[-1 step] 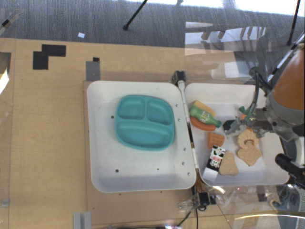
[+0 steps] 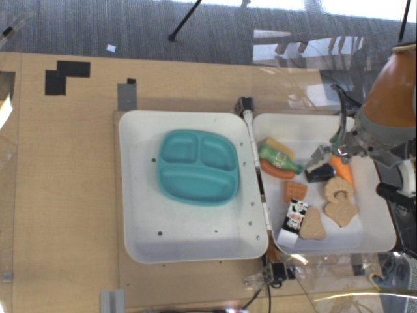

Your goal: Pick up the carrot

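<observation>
The carrot (image 2: 343, 171) is a small orange piece lying in the right bin (image 2: 378, 240), near its far right side. Part of it is covered by the arm's wrist. My gripper (image 2: 320, 165) is low in that bin, just left of the carrot and close against it. Its grey and black tip points down and to the left. Nothing shows clearly held in it.
The right bin also holds a green bottle (image 2: 280, 159), a yellow piece (image 2: 280, 148), a red sausage (image 2: 277, 172), an orange waffle (image 2: 294, 191), a black-and-white carton (image 2: 297, 216) and tan bread pieces (image 2: 339, 190). A teal divided plate (image 2: 196, 167) sits in the left bin (image 2: 140, 227).
</observation>
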`<state>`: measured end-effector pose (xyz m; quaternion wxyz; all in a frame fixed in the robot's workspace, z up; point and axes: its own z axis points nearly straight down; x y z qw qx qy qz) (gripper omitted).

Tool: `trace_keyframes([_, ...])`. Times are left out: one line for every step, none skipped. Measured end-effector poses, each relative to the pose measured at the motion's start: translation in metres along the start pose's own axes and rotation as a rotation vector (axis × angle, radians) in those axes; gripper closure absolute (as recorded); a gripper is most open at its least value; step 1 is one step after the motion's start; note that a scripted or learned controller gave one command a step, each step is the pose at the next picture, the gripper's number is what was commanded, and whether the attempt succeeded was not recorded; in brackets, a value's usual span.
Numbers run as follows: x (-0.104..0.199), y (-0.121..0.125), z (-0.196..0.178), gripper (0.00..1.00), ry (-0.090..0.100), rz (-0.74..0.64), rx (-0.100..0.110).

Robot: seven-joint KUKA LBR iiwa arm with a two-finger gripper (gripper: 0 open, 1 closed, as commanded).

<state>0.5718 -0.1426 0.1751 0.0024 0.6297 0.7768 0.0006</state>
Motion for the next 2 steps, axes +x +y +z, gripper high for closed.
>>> trace_keyframes([-0.0496,0.0082,0.0733,0.0,-0.004,0.229,-0.012])
trace_keyframes([-0.0483,0.0092,0.065,1.0,-0.004,0.226,-0.012])
